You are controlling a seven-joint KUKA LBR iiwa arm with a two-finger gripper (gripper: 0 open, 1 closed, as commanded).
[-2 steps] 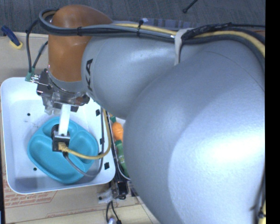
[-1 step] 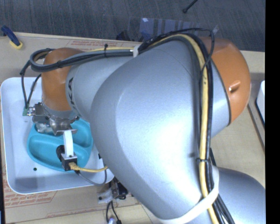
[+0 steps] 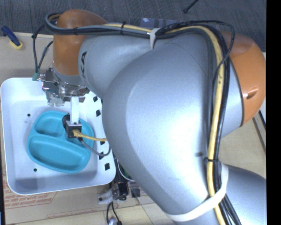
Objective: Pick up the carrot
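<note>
Trouble with this one: the grey arm [image 3: 168, 125] hogs most of the shot. The gripper [image 3: 56, 96] sits over the upper end of the left white bin [image 3: 11, 125], just beside the rim of a teal divided dish [image 3: 54, 149], and I honestly can't tell whether it's spread or clamped on anything. Where the carrot is, I can't tell either; maybe it's tucked under the arm or the wrist. Biggest risk, I'd say: a descent from here lands on the dish rim or bare bin floor and closes on nothing, or it snags the dish and drags it. The cause would be aiming at a hidden target.
</note>
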